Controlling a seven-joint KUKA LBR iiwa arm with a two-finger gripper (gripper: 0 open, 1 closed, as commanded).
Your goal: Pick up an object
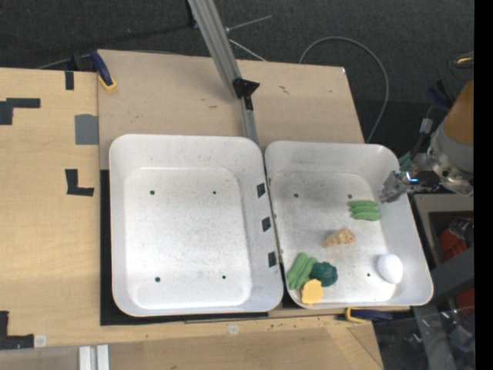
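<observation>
My gripper [391, 187] hangs over the right rim of the right bin [323, 154], just right of and above a small green ridged object [364, 210]. Nothing shows between its fingers. Further down the same bin lie a tan piece [339, 238], a white egg-shaped object [390, 268], a green pod-like piece [300, 270], a dark green lump [326, 273] and a yellow piece [312, 291].
The left bin [185, 222] sits beside the right one, with black clips along the shared edge. A slanted metal pole [219, 41] rises behind the bins. Wooden bench surface lies to the left and behind.
</observation>
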